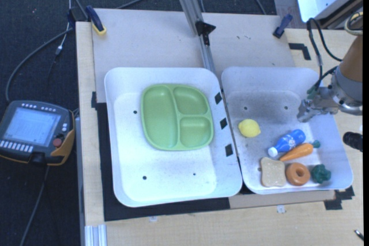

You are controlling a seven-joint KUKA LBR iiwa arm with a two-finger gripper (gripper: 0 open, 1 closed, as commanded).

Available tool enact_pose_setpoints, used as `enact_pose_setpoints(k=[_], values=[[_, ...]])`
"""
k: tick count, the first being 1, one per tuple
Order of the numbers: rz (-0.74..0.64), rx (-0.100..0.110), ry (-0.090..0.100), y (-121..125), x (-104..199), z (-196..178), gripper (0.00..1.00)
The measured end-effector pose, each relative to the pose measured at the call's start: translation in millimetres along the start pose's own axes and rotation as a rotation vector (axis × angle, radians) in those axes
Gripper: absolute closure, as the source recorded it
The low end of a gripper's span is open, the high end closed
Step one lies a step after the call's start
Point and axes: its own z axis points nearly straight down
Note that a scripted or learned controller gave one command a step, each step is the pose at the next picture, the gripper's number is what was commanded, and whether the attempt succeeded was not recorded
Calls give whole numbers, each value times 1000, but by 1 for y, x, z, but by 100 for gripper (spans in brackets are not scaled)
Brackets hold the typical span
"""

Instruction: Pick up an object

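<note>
Gripper [309,108] hangs at the right of the frame, over the upper right part of the right bin [253,82], below the grey arm [353,75] that enters from the right edge. Whether it is open or closed cannot be told from this view, and nothing is seen in its hold.

Toys lie in the lower part of the right bin, below and to the left of the gripper. A lemon [249,128] sits near the bin's left wall, apart from the rest. A blue bottle [286,142] lies tilted, with a carrot [298,151] just below it and touching it. Along the bin's lower edge sit a slice of bread [271,173], a donut [297,173] resting against the bread, and a dark green piece [320,173] just right of the donut.

The left bin [128,181] holds a green divided plate [176,116] in its upper middle. Both bins rest on the bench [138,31]. A pendant [34,132] with a screen lies on the dark floor at the left edge of the frame.
</note>
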Motion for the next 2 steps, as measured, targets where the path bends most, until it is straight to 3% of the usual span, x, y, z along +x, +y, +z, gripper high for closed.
enact_pose_setpoints(k=[2], values=[[-1,-3,-1,13,1,-112,100]])
